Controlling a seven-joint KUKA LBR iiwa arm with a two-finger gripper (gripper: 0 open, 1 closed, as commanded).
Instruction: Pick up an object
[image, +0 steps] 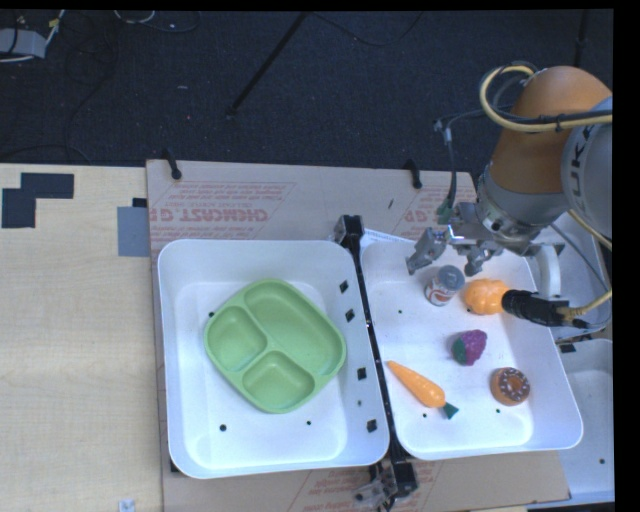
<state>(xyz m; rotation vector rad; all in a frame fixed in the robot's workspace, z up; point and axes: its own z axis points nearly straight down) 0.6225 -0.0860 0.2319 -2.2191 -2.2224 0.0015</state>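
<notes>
In the right bin (545, 425) lie a small grey and red can (441, 285), an orange fruit (485, 296), a purple berry cluster (468, 346), a brown donut (510, 385) and a carrot (418, 384). My gripper (449, 256) hangs over the bin's far part, just above the can. It is open, one finger on each side above the can, and nothing sits between the fingers. A black part (530, 306) sticks out to the right of the orange fruit.
The left bin (190, 420) holds a green divided plate (275, 343). A black divider (365, 330) runs between the two bins. Cables and the arm's body (545, 130) stand over the far right corner.
</notes>
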